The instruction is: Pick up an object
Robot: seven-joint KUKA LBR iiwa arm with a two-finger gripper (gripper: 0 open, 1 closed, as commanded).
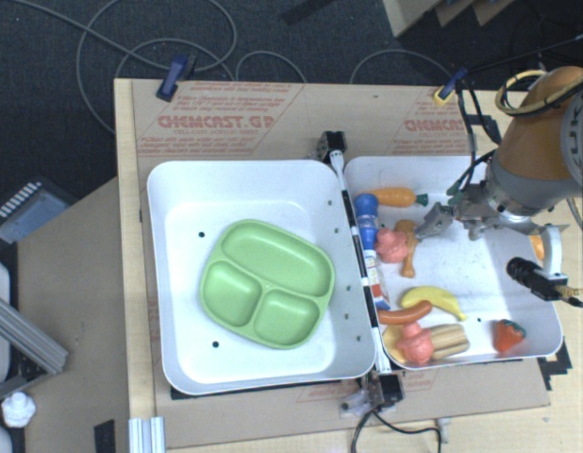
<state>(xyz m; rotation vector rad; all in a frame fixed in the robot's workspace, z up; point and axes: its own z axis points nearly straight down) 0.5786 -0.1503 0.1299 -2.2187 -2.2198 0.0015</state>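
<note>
The right bin (480,270) holds several toy foods. An orange carrot (397,196) and a blue bottle (366,207) lie at its far left. A pink piece (392,245) sits just below them, and a yellow banana (434,300), a red sausage (403,316) and a tan bun (446,341) crowd the near left corner. A red strawberry-like piece (508,334) rests at the near right. My gripper (475,217) hangs low over the bin's far middle, right of the carrot and the pink piece. Nothing is visibly held in it.
The left bin (178,253) carries a green divided plate (266,283). A black clamp and divider (358,253) run between the two bins. The grey and orange arm (540,140) covers the right bin's far right corner. Cables lie on the dark floor behind the bench.
</note>
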